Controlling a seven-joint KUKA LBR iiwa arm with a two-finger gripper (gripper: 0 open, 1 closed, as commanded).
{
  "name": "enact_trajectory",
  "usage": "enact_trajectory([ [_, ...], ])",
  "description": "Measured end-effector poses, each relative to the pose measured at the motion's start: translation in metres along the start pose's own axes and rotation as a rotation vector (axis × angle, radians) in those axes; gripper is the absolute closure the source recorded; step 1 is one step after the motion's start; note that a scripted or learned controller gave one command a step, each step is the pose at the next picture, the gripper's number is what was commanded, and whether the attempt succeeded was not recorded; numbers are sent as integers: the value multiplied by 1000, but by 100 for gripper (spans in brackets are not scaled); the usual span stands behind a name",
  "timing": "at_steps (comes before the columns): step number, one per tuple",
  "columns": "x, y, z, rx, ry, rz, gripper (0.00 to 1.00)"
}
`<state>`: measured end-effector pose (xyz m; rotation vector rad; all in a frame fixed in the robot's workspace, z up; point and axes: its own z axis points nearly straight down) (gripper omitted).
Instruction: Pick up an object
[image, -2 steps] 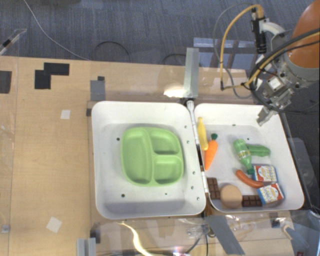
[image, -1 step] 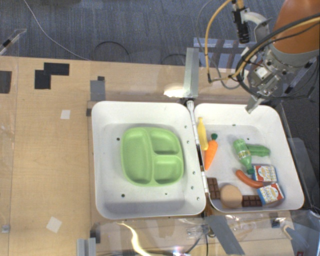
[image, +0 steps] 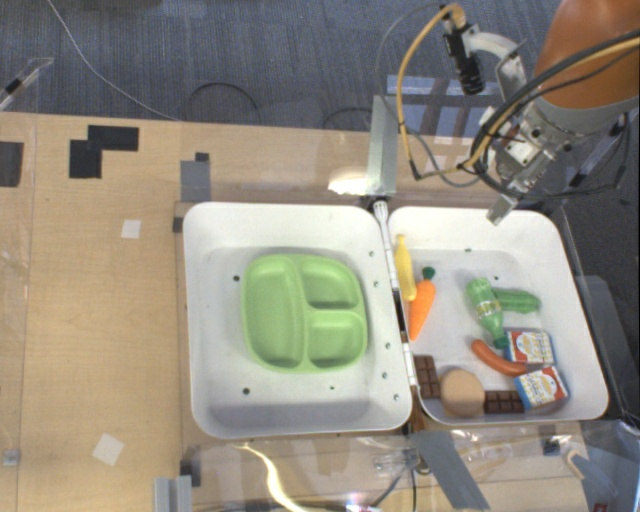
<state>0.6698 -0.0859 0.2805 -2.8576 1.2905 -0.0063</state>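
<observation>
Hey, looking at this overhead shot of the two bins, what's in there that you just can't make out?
- Gripper: small and dark over the right bin's far rim; finger state unreadable.
- Arm: cut off by the top and right edges.
- Two small cartons: print too small to read.
- Chocolate bar: partly covered by the round tan piece.
- Yellow item: lies against the bin's left wall, so its shape is unclear.

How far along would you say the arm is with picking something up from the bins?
Nothing looks picked yet. The carrot, sausage and green bottle all lie in the right bin, and the green tray sits in the left bin. In hand: the gripper hangs over the right bin's far rim, carrying nothing visible. Left: descend, close on an item and lift it.
</observation>
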Motion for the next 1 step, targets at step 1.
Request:
enact_trajectory([
  [1,3,3,14,-1,0,-182,100],
])
